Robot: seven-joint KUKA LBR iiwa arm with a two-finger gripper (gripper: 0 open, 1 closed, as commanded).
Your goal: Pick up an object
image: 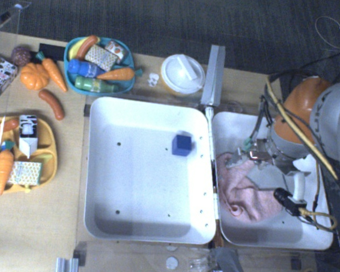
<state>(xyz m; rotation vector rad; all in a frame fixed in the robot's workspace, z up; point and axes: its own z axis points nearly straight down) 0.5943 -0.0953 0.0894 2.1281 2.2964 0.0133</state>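
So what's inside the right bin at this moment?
A crumpled pink cloth lies in the right bin, with the gripper low over its upper edge. Whatever sits beneath the cloth or arm is covered.

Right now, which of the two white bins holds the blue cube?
The left bin: the blue cube sits near its upper right corner. The right bin holds a pink cloth.

Two bins sit side by side in the middle of the frame: the left bin [111,174] holds a small cube [182,144] in its upper right part, and the right bin [304,237] holds a crumpled cloth [242,191] against its left wall. The arm [335,119] reaches over the right bin from the right edge. Above the left bin stand a bowl of toy food [99,64] and, to its right, a lidded tub [182,73]. At the far left a tray of toy food [17,152] lies below loose toy vegetables [43,80].
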